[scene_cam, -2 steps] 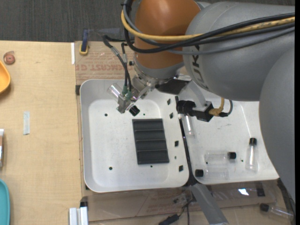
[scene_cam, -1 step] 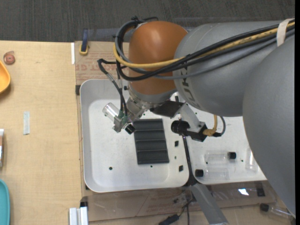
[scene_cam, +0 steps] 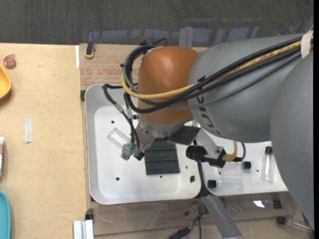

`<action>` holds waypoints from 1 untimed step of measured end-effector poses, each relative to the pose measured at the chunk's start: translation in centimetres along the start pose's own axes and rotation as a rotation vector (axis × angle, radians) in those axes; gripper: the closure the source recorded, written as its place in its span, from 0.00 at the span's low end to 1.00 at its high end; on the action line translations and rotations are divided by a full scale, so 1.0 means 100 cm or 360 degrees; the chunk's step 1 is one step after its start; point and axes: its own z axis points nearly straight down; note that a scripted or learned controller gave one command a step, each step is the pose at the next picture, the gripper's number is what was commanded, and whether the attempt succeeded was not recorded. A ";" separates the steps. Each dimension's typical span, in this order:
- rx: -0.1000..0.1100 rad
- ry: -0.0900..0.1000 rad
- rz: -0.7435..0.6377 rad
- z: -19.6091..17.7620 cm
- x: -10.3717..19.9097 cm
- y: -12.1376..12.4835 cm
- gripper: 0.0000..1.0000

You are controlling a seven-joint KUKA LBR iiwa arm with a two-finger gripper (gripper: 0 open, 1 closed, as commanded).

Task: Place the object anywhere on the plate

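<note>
Over the left bin (scene_cam: 99, 183) the arm (scene_cam: 224, 98) is hanging low, its gripper (scene_cam: 133, 152) sitting right beside a clear, tube-like object (scene_cam: 116, 136) lying on the bin floor. Can't tell if the claw is released or clenched, the wrist is hiding it. No plate is turning up in the shot, so that slick tube is probably risking rolling away if nudged.

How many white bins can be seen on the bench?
2. The left white bin lies in the middle of the view, under the claw. The right white bin lies beside it, mostly covered by the arm.
</note>
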 end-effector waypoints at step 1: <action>-0.0006 -0.0005 -0.0819 -0.065 -0.042 0.044 1.00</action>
